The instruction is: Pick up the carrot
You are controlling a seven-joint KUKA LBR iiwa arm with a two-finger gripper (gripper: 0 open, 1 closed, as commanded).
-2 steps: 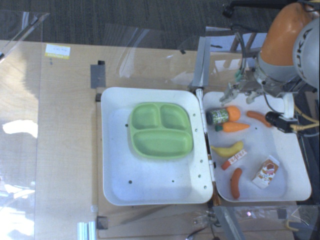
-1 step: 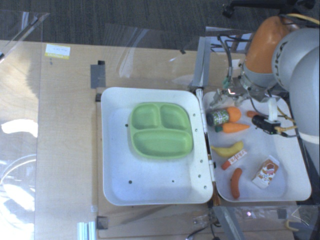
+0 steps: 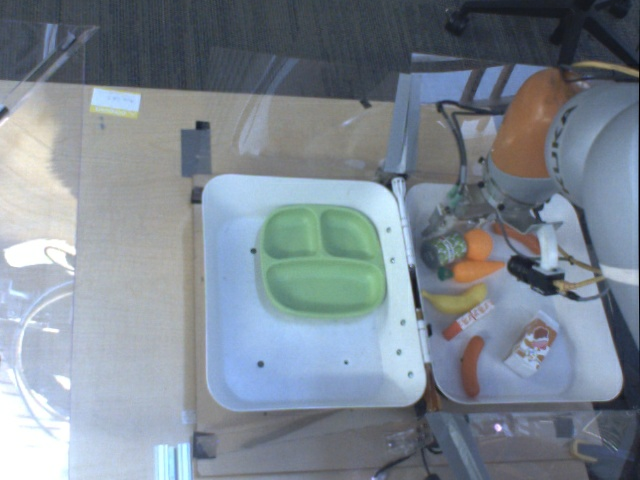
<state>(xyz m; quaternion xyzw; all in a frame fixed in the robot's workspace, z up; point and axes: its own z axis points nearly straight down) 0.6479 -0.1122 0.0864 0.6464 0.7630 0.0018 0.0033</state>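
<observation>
My claw (image 3: pixel 462 206) hangs low over the far left part of the right bin (image 3: pixel 590 383); whether it is open or closed I cannot tell, since my wrist covers it. The carrot (image 3: pixel 478 269) lies just near of it, pointing right, touching a dark green vegetable (image 3: pixel 443 251) on its left. Nearer sit a banana (image 3: pixel 456 299), a sausage (image 3: pixel 471 365) and a small carton (image 3: pixel 532 346). The left bin (image 3: pixel 230 368) holds a green divided plate (image 3: pixel 321 261).
</observation>
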